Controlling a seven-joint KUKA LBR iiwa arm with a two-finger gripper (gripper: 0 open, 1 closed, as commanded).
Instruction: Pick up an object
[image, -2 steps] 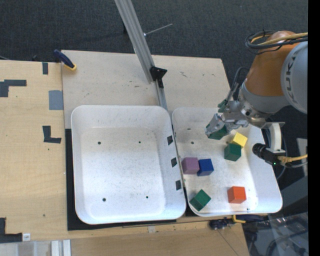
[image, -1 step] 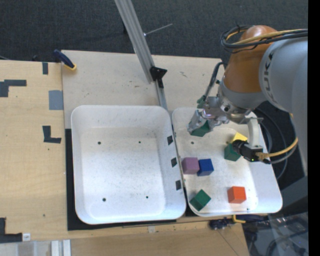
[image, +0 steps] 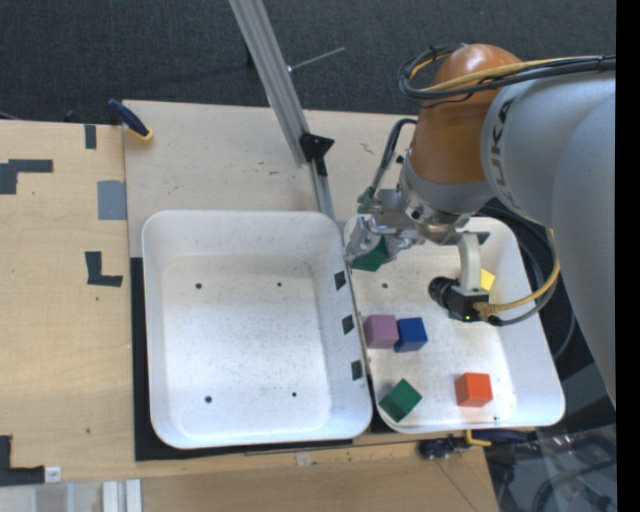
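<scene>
Camera view: over the right white plastic bin's (image: 530, 400) upper-left corner, the hand (image: 372, 245) has its fingers closed on a small dark green block (image: 372, 260). Below lie a purple cube (image: 380, 330), blue cube (image: 411, 334), green cube (image: 402, 398) and orange cube (image: 474, 389).

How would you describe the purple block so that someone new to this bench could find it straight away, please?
Start at the right bin, where the blocks lie. Near its left wall, about midway along, the purple block sits side by side with a blue block. It is the only purple piece there; a green block and an orange block lie nearer the front rim.
</scene>
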